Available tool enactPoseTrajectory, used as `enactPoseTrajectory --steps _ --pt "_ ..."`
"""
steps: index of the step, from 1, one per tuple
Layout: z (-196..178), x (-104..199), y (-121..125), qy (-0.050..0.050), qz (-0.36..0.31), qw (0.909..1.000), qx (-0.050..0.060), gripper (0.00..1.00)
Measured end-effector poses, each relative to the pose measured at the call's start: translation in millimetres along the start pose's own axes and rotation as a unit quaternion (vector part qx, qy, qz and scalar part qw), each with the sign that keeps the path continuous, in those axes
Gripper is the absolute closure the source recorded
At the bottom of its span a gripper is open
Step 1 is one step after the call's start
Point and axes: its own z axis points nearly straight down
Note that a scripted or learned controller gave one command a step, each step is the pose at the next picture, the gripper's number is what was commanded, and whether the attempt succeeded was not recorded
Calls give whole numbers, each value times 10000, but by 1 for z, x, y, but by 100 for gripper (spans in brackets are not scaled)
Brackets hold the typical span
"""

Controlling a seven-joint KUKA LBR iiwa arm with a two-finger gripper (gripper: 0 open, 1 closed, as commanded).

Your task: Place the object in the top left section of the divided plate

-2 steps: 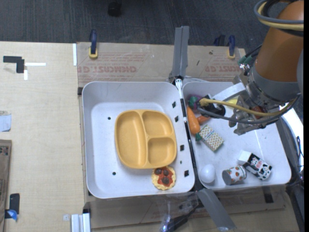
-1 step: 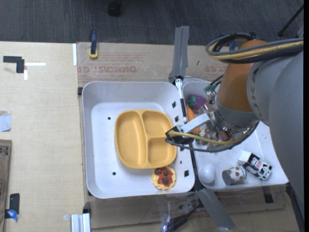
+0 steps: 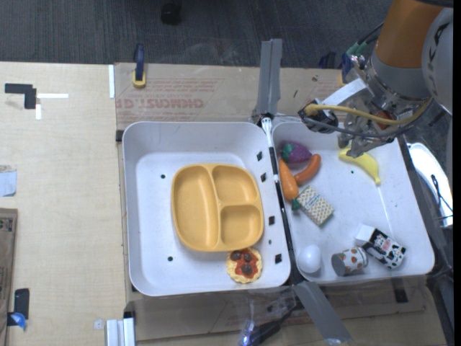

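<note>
A yellow divided plate (image 3: 178, 193) lies in the left bin (image 3: 144, 215), with one long section on its left and two smaller ones on its right. In the right bin (image 3: 403, 215) a yellow banana (image 3: 367, 166) lies near the back. My gripper (image 3: 356, 148) hangs directly over the banana's upper end, and I cannot tell whether it touches the banana. The grey arm with its orange band (image 3: 410, 9) comes in from the top right.
A small toy pizza (image 3: 244, 264) sits just in front of the plate. The right bin also holds a purple fruit (image 3: 296, 151), a carrot (image 3: 288, 181), a red sausage (image 3: 308, 167), a patterned box (image 3: 315, 205), a white egg (image 3: 310, 258), a can (image 3: 348, 261) and a cow-patterned carton (image 3: 382, 248).
</note>
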Motion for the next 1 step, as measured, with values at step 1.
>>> enactPoseTrajectory --steps 1 --pt "82 -3 -6 -3 953 9955 3 100"
